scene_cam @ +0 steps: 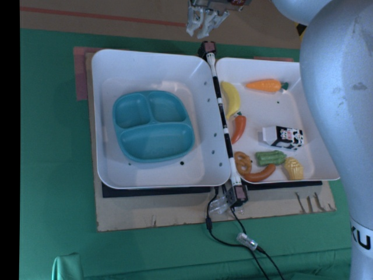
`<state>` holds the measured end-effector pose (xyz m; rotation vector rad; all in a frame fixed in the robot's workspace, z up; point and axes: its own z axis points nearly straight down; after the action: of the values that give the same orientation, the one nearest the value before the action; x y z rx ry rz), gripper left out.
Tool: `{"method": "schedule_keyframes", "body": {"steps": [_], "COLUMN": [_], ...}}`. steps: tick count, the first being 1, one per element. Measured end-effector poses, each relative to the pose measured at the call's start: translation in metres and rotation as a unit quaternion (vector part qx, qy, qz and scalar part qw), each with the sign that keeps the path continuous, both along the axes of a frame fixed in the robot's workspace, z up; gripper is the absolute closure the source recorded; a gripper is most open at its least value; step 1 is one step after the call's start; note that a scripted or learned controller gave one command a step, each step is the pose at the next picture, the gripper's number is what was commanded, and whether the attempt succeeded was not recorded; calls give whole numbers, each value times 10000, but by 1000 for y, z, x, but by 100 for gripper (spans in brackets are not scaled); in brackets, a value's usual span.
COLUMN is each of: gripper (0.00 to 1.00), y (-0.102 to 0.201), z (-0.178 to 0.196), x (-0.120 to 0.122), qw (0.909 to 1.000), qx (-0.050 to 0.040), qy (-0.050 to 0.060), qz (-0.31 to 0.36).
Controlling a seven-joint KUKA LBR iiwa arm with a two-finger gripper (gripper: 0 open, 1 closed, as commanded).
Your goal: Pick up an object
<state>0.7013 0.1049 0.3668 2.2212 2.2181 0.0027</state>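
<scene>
My gripper hangs high over the far end of the divider between the two bins, open, with nothing between its fingers. The right bin holds a carrot, a yellow banana, a red chili pepper, a small milk carton, a pretzel, a green pickle, a sausage and a corn cob. All of them lie below and to the right of the gripper, apart from it.
A blue divided plate lies in the left bin. A black-and-white bar runs along the seam between the bins. Cables trail over the green cloth in front. The arm's grey body covers the right bin's far right side.
</scene>
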Motion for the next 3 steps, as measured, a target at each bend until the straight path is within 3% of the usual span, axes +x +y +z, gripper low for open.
{"method": "schedule_keyframes", "body": {"steps": [1,2,3], "gripper": [100,100,100], "y": [52,59,43], "z": [-8,-9,12], "x": [0,0,0], "qw": [10000,10000,10000], "qx": [3,-1,3], "qy": [3,3,-5], "qz": [1,-3,-5]}}
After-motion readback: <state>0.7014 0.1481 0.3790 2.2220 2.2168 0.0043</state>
